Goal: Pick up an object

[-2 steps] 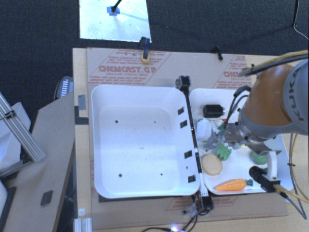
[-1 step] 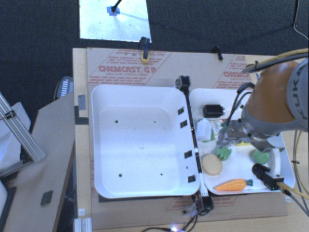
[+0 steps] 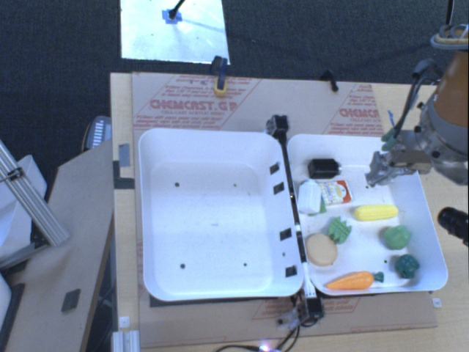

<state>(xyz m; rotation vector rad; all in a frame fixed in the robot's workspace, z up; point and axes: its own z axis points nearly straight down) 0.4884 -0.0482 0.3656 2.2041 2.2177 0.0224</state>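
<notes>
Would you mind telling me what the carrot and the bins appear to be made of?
Carrot: probably moulded plastic toy food, given its even orange colour and smooth surface. Right bin and left bin: likely thin formed plastic, smooth white with rounded corners and faint sheen.

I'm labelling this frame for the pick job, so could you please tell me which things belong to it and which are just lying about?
Belonging to the job:
pincer
right bin
corn
carrot
black block
bun
green ball
dark green piece

Just lying about:
left bin
clamp
metal sheet
</notes>
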